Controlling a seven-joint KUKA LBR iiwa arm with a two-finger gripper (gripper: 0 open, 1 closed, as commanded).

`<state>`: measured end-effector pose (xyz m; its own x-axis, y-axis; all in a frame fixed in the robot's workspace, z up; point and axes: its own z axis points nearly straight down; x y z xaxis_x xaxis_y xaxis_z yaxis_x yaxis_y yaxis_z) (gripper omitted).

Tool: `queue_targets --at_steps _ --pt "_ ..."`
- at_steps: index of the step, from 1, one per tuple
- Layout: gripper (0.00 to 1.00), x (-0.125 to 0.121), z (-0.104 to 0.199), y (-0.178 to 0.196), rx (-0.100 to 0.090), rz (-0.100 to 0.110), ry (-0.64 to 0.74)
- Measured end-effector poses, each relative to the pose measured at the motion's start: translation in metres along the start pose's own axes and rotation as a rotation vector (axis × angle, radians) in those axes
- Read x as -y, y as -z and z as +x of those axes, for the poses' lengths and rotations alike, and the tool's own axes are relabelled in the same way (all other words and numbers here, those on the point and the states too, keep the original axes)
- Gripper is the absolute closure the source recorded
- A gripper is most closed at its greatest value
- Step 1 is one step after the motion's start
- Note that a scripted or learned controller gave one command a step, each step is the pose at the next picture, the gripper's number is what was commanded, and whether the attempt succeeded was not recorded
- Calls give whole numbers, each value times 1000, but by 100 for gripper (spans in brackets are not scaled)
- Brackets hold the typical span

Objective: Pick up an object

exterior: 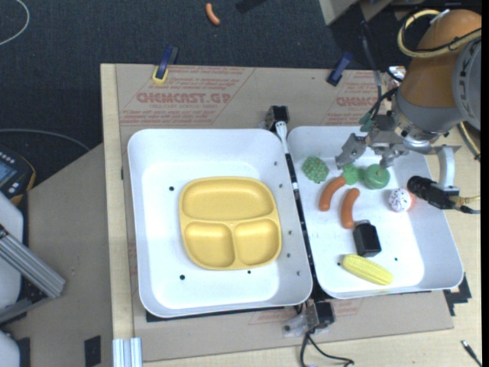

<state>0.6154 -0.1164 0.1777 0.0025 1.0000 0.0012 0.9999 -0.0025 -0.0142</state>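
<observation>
Crowding is worrying me in the camera view: my hand (368, 150) is hanging with fingers apart over green toys (364, 177) in the right bin (439, 258), and closing might nudge the neighbouring sausages (341, 197) instead of gripping.

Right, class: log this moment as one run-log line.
gripper: open, over right bin | nearest: green toys | held: nothing | yellow tray: left bin

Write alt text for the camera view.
A gripper hovers open over green toy vegetables in the right bin, beside two sausages, a corn cob, a black block and a ball. The left bin holds a yellow divided plate.
</observation>
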Motion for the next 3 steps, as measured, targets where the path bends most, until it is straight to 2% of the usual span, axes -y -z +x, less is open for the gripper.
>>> queue_targets --at_steps 1,2,3 --pt "0 -3 0 8 2 -15 2" --pt "0 4 -6 -49 0 -7 1" --pt "0 4 -5 -96 0 -8 3"
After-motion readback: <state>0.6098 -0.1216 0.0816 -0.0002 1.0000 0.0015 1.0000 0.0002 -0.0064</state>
